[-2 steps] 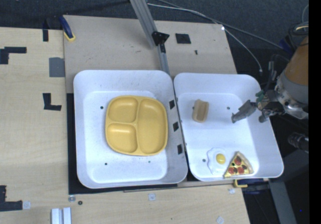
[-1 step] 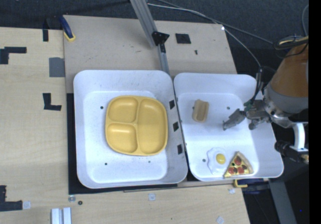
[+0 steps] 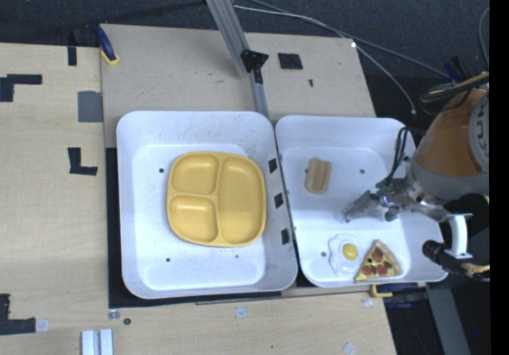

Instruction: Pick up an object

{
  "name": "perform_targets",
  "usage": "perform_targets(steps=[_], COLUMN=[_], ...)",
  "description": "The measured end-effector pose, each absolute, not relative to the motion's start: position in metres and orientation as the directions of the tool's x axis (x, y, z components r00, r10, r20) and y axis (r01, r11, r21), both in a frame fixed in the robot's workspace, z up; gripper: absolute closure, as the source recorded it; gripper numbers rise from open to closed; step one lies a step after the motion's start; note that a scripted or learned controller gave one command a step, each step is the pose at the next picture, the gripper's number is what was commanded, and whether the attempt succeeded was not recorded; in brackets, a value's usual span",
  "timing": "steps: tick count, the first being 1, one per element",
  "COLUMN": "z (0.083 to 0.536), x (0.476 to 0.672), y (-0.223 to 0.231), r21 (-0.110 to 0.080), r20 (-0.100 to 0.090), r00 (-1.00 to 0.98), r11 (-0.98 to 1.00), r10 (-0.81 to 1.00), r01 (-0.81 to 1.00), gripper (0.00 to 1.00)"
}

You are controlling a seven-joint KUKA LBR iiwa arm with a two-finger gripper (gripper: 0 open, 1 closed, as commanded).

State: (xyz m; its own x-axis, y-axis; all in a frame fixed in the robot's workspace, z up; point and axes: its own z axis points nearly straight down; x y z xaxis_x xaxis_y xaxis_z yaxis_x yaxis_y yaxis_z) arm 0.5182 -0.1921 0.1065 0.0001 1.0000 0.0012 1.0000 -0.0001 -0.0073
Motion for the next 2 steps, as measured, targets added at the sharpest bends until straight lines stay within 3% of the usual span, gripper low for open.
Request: perform_targets(steps=[1,2], z=[0.086,0.099], x=[0.519,0.521], y=[-0.192,-0.192], r21=[0.001,0.007], r20=[-0.001,-0.003], r00=[0.0,-0.001], r11=[0.0,0.001], r10=[1.0,1.0], r01=[1.0,1.0], gripper=[0.0,1.0])
